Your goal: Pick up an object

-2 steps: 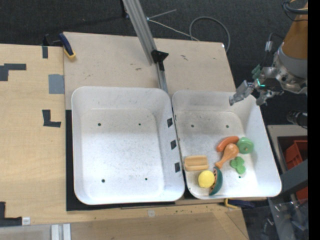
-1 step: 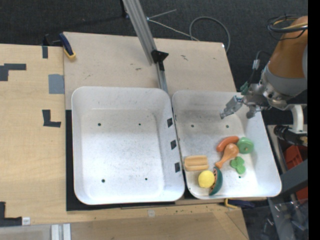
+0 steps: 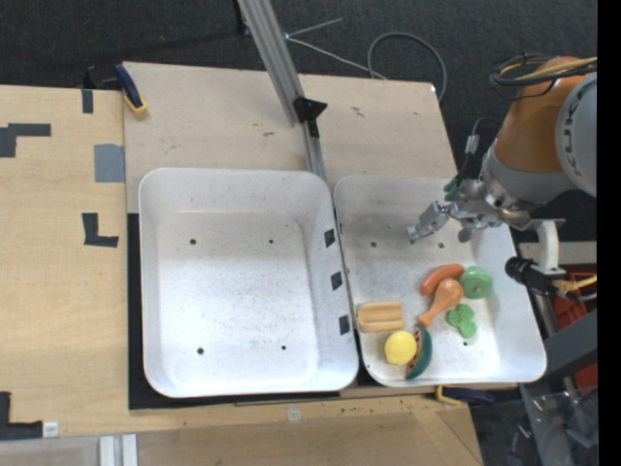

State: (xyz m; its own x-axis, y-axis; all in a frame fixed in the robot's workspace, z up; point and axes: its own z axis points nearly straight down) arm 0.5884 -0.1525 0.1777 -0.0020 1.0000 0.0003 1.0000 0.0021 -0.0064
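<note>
Above the right bin [image 3: 388,202], the gripper [image 3: 427,226]; seemingly no legible writing.

Even overhead light is washing the two shallow white plastic bins [image 3: 243,289] bright; shadows staying faint, detail looking soft and slightly grainy.

Two bins sit side by side; the left bin [image 3: 238,280] lies at nine o'clock of the right bin [image 3: 388,212]. Toys [image 3: 441,304] cluster at the right bin's five o'clock. The gripper [image 3: 427,223] hangs at the toys' twelve o'clock.
</note>
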